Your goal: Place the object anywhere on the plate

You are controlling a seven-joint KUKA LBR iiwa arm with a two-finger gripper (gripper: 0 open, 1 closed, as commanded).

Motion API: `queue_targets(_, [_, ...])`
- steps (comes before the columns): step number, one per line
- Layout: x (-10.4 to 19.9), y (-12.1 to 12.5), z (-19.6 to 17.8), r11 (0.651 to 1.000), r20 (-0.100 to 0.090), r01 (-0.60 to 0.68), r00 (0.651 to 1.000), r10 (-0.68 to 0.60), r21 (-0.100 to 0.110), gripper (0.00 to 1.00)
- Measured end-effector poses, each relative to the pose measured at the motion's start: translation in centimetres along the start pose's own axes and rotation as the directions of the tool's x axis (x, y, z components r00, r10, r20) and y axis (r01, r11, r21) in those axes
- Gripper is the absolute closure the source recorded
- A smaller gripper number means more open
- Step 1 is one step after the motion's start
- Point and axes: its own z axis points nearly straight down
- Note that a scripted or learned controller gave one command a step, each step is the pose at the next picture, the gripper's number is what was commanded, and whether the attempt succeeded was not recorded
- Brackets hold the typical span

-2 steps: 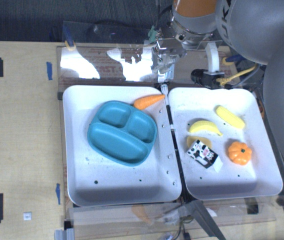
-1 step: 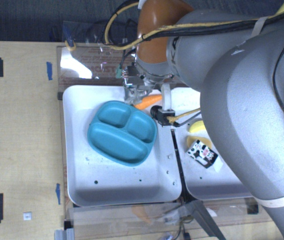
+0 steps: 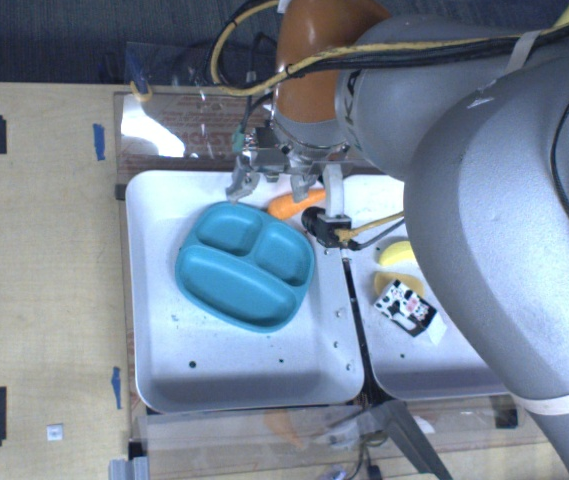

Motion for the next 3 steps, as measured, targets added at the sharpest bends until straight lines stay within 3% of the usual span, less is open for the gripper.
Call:
queue_targets(1, [0.1,0.1,-1.1,1.0,0.0,0.002,1.0,-0.002,-0.002,1.0])
queue_targets(2, [0.1,0.1,-1.0,1.0,0.0,0.002,1.0,-0.002,-0.001,0.0])
queue_targets(3, [0.2,0.1,-2.2,1.0,0.0,0.004,1.0,-0.004,-0.005,1.0])
